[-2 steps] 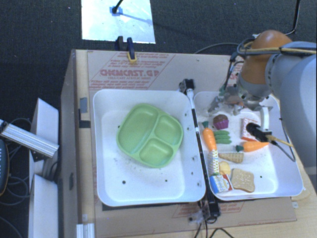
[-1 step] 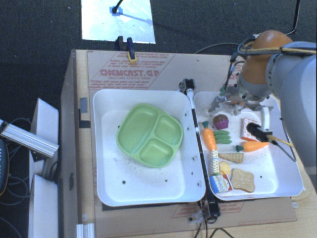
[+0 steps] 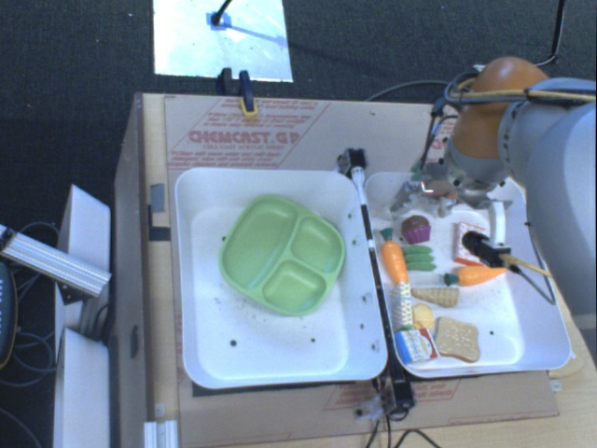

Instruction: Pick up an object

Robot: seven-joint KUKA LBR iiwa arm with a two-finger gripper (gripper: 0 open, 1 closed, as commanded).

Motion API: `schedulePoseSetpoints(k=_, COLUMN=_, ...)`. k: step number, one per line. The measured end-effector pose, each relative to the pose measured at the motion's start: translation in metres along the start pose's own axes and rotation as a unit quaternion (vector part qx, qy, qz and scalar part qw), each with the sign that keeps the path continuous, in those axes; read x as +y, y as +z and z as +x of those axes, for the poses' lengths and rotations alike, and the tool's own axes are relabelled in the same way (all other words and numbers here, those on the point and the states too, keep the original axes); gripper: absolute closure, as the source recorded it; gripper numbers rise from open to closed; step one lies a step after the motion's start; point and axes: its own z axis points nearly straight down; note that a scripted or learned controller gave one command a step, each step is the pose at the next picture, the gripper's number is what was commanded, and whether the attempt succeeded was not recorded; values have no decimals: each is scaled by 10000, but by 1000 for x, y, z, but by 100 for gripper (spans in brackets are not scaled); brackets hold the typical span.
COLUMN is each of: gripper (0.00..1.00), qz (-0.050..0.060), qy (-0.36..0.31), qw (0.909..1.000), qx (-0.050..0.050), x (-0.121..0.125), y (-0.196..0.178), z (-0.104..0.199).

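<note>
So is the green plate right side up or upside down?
Right side up: the green divided plate lies in the left bin with its three hollow compartments facing upward.

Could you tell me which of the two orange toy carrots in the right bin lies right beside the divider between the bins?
The upright-pointing orange toy carrot lies against the divider; the other orange carrot lies crosswise, further toward the bin's right side.

Two white bins [image 3: 201, 362]; one green plate [image 3: 283, 253]; two carrots [image 3: 395, 260].
</note>
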Motion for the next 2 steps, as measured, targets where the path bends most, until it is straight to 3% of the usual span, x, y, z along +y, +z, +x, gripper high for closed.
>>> schedulePoseSetpoints(k=1, gripper=0, qz=5, qy=-8, qw=10000, qx=5, x=0, y=0, z=14)
schedulePoseSetpoints(k=2, gripper=0, qz=-3, qy=13, qw=10000, qx=-1, x=0, y=0, z=-6)
